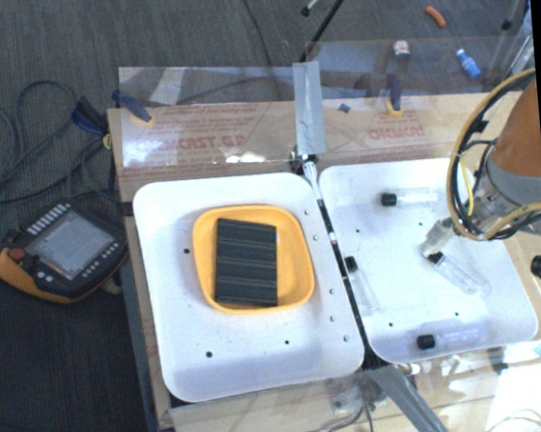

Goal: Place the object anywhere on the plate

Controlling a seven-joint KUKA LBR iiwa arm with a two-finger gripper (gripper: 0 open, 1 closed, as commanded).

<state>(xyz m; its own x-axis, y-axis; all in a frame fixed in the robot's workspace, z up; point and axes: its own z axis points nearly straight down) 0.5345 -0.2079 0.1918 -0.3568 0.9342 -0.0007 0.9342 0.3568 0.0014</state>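
Two bins on the desk. Dark block lies flat on the yellow plate, mid left bin, so placing looks done. My hand hangs over the right bin near its right edge; can't tell its grip, nothing visibly held.

The plate is yellow-orange, and the block on it is dark grey to black with faint ridged stripes running across it. Both bins are white, dotted with a few small dark specks, and the bench beneath is tan with faded red lettering. The arm is grey with an orange band and yellow and black cables, and the pendant on the dark grey carpet is black with an orange rim and a grey screen.
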